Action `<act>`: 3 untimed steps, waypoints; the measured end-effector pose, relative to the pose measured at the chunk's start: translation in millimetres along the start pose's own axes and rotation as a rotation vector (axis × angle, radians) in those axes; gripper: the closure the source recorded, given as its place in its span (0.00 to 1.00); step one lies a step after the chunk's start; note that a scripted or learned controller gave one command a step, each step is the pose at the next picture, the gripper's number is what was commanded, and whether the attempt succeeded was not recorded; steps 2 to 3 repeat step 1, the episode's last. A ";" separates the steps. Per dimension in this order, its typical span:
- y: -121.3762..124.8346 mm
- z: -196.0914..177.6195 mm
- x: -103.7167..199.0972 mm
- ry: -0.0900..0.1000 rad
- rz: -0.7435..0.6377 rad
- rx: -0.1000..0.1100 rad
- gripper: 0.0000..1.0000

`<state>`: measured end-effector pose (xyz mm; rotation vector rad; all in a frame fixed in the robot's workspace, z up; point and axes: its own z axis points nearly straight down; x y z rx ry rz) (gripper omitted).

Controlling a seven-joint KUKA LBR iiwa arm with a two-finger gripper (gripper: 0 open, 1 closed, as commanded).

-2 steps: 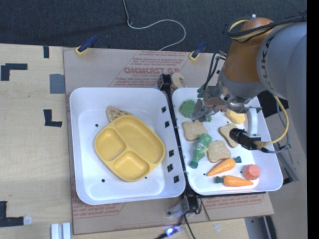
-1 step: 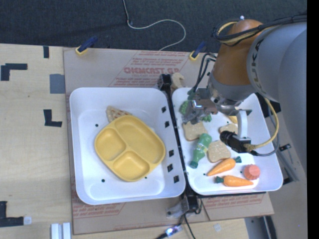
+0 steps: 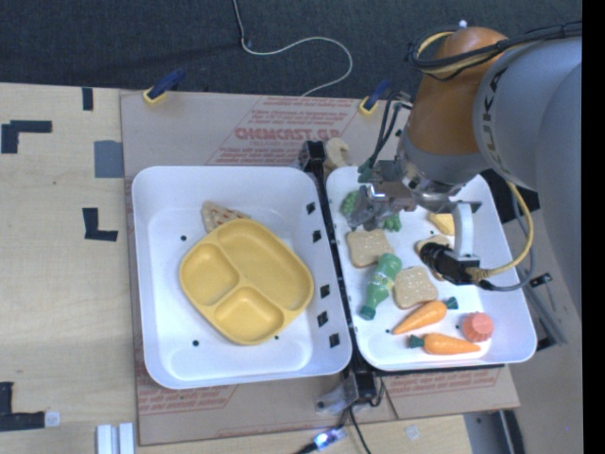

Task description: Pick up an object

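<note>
Hand [image 3: 376, 206] positioned low in right bin [image 3: 510, 348], just above cracker [image 3: 367, 246], beside green item [image 3: 352, 201], grip state not discernible

The left bin [image 3: 151, 253] holds a divided tray [image 3: 246, 280] at its middle, a waffle piece [image 3: 219, 216] tucked behind it. In the right bin [image 3: 510, 348], two carrots [image 3: 433, 329] lie near the front edge, a bottle [image 3: 378, 287] between two crackers [image 3: 367, 247] toward the left wall.

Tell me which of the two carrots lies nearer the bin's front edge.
The lower carrot, lying almost level beside the front rim. The other carrot sits above it, tilted, next to the cracker.
</note>
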<state>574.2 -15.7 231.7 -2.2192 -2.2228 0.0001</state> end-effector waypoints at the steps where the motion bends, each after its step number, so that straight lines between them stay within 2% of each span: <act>1: 7.3 1.8 -10.1 -0.001 0.001 0.001 1.00; 3: 7.3 1.8 -10.1 -0.001 0.001 0.001 1.00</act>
